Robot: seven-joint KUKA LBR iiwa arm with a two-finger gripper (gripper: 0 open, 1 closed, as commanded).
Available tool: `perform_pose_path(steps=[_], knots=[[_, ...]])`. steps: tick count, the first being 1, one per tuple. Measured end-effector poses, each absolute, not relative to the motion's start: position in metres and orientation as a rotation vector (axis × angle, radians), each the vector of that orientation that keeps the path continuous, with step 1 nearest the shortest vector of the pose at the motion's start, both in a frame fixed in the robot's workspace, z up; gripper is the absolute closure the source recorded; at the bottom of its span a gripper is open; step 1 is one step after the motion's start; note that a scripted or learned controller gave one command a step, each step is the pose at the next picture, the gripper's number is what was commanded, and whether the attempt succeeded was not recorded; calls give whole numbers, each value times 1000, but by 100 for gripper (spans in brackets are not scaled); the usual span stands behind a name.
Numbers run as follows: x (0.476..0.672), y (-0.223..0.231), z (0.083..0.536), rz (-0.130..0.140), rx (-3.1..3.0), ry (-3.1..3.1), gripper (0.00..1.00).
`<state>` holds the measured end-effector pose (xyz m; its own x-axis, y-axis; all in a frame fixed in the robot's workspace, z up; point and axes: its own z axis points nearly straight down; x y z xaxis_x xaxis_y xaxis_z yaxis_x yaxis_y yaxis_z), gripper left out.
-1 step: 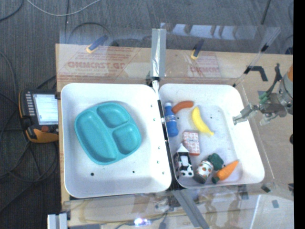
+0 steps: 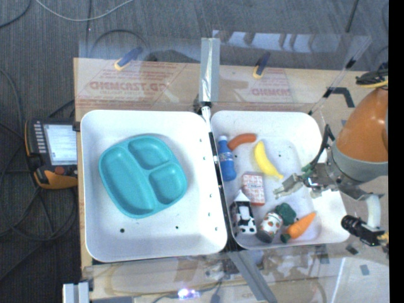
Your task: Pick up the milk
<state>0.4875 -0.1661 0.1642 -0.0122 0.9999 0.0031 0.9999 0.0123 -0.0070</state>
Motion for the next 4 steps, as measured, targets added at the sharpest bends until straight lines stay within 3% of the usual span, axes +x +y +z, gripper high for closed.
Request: perform_pose_path(steps=[1, 2, 3, 4], knots=[[487, -122, 106, -3, -2276, -2174, 0], [484, -41, 180, 8, -2244, -2193, 0], [485, -25, 180, 10, -2193, -2247, 0], [484, -41, 180, 9, -1905, -2493, 0]])
